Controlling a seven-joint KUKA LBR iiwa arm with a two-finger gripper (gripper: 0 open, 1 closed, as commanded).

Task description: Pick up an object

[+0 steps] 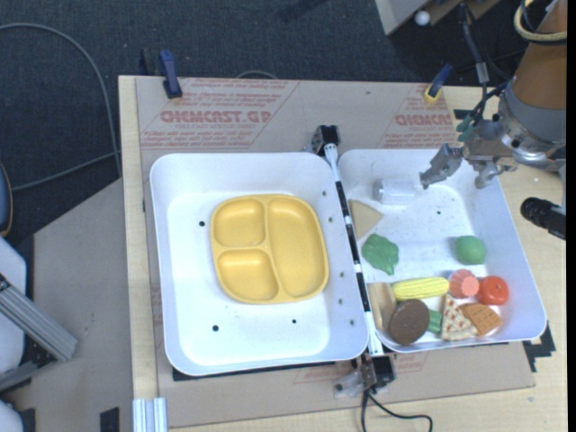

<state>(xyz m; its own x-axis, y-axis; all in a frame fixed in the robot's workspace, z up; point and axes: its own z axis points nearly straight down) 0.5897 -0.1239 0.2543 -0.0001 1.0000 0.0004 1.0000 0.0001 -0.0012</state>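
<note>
No single object was named by the task, so any of the toy foods in the right bin [526, 268] could have served. Most were crowded into its near end: a corn cob [420, 287], a brown round cookie-like piece [409, 321], a pizza slice [456, 320], a waffle-like piece [481, 317], a tomato [493, 289] and a pinkish piece [463, 283], several of them touching, which I judged would make a clean grasp there awkward. Better separated were a leafy green piece [381, 254], a small green ball-like item [469, 248], a tan wedge [364, 214] against the left wall, and a pale cylinder [391, 189] lying alone near the far end.

The gripper [459, 165] hung over the far part of that bin, the jaws spread apart with nothing between them, one fingertip close to the pale cylinder. That placement suggested the cylinder was the likeliest target, being isolated and nearest, though the jaws were not yet around it.

The left bin [171, 268] held only a yellow divided plate [269, 247], its three compartments bare, set roughly in the middle. Both bins sat side by side on a cardboard sheet [270, 106] covering the counter, pinned at the far edge by a blue clamp [168, 72], presumably to keep everything from shifting.
</note>
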